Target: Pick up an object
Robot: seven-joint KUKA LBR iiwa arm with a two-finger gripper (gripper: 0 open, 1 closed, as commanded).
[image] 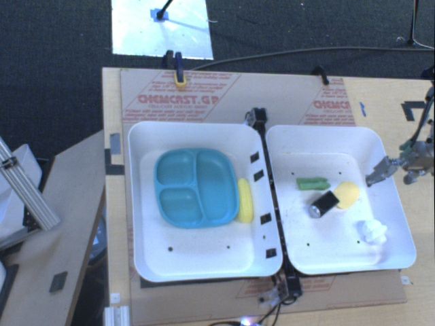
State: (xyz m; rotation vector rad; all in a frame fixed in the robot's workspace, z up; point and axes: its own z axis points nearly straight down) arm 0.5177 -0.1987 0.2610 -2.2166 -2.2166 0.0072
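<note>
Nearest you, a crumpled white lump (pixel 372 231) sits by the right bin's (pixel 340 262) near right corner, with bare floor to its left. Mid-bin, a black cylinder (pixel 324 204) touches a smooth yellow round piece (pixel 347 195); a green strip (pixel 312 183) lies beyond. The gripper (pixel 378 175) hovers over the right rim, holding nothing. In the left bin (pixel 197 263), a yellow banana-shaped piece (pixel 245 200) hugs a glossy blue divided plate (pixel 194 187).

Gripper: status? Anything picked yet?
Gripper over right bin's right rim, nothing between its fingers. Green piece, black cylinder, yellow object, white lump all lying untouched. Path clear.
</note>
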